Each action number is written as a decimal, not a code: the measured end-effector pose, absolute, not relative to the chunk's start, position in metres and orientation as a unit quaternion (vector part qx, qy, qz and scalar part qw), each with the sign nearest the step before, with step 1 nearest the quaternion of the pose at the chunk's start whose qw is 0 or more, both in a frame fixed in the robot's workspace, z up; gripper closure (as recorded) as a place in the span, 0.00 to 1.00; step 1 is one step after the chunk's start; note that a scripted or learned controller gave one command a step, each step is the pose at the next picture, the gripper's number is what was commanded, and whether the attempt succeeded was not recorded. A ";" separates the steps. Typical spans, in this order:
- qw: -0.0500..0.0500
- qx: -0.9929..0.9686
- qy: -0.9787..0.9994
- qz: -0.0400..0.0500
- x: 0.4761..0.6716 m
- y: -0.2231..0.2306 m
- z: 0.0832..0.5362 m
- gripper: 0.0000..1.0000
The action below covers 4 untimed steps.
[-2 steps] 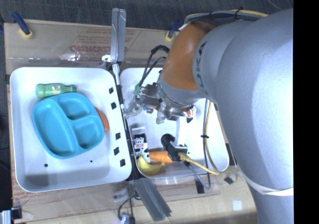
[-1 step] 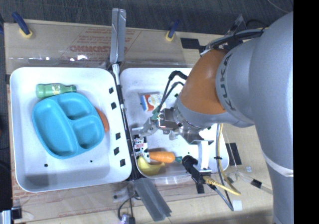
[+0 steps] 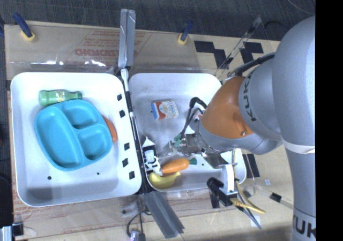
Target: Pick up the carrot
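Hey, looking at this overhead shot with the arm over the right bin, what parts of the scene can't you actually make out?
- End effector: the orange wrist band covers it; finger state unclear.
- Carrot: contact with the end effector unclear.
- Banana: partly under the carrot.
- Orange item: mostly hidden by the blue tray.
- Small packet: label too small to read.

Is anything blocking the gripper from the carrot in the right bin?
Nothing visible does. The orange carrot lies on top of the yellow banana in the right white bin, just left of the gripper, uncovered from above.
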<state>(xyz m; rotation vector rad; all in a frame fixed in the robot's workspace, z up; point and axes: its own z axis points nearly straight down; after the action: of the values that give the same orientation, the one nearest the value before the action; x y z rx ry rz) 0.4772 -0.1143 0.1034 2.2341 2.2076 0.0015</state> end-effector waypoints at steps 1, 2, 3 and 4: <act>0.018 0.587 0.809 -0.001 0.482 -0.109 0.100 0.00; -0.001 0.597 0.802 0.000 0.514 -0.126 0.107 0.00; 0.017 0.559 0.829 0.000 0.483 -0.111 0.099 0.00; 0.000 0.625 0.781 0.000 0.477 -0.128 0.092 0.00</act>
<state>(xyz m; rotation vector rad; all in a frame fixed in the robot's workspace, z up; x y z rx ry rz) 0.4769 -0.1278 0.0917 1.9632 2.4529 0.0005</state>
